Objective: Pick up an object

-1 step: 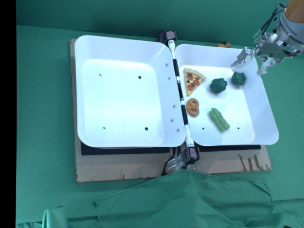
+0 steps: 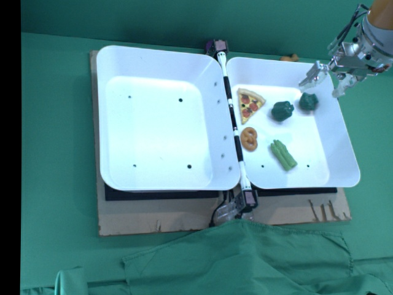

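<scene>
Overhead slanted view of a green-covered table (image 2: 55, 134) carrying two shallow white bins side by side on a brown cardboard sheet (image 2: 141, 223). The right bin (image 2: 334, 158) serves as the landmark for all positions given here.

The left bin (image 2: 159, 121) lies just beside the right bin, the two separated by a narrow black-and-white divider bar (image 2: 232, 118) that runs along the right bin's left edge.

Inside the right bin lie five items. A pizza slice (image 2: 249, 104) sits near its upper left corner. A pretzel (image 2: 249, 138) lies below the slice, close to the left wall. A bundle of green asparagus (image 2: 284, 155) rests near the middle of the bin's lower half, tilted. A dark green pepper (image 2: 282, 110) lies in the upper middle, and a second dark green piece (image 2: 308, 102) lies just beside it, toward the bin's upper right corner.

The gripper (image 2: 325, 83) hangs over the upper right corner of the right bin, directly above and around the second dark green piece. Its jaws are spread apart, one finger on each side, with nothing pinched between them. The grey arm with its orange band (image 2: 381, 8) enters above the bin's upper right corner.

A small orange object (image 2: 290, 58) lies on the table just beyond the right bin's far rim. A fold of green cloth (image 2: 245, 257) lies below the bin's near edge.
</scene>
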Controlling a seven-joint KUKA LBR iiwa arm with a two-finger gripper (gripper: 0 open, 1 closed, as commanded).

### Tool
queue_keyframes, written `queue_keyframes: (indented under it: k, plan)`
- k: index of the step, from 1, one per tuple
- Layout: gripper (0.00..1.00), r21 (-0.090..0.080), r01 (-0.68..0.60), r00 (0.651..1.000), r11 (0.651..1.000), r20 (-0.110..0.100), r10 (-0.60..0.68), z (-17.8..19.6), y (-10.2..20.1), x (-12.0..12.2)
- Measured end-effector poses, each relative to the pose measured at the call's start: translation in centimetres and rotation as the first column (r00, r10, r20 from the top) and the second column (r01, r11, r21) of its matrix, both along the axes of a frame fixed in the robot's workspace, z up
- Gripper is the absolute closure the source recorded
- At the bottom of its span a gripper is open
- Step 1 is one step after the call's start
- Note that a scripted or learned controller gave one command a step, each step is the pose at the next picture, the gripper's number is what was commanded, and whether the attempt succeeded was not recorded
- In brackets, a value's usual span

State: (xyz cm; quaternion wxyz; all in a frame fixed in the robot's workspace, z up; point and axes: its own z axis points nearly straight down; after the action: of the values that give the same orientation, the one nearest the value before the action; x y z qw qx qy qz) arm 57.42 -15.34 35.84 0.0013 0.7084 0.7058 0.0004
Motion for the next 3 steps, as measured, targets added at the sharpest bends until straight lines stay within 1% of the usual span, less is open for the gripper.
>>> queue_keyframes:
  k: [1, 2, 3]
  plan:
    - [0.00, 0.000, 0.001, 1.000, 1.000, -0.005, -0.001, -6.0, -0.1, -0.3]
    - [0.00, 0.001, 0.000, 1.000, 1.000, -0.005, 0.000, -11.8, 0.4, 0.2]
    - [0.00, -0.001, 0.000, 1.000, 1.000, -0.002, 0.000, -17.2, 0.1, 1.2]
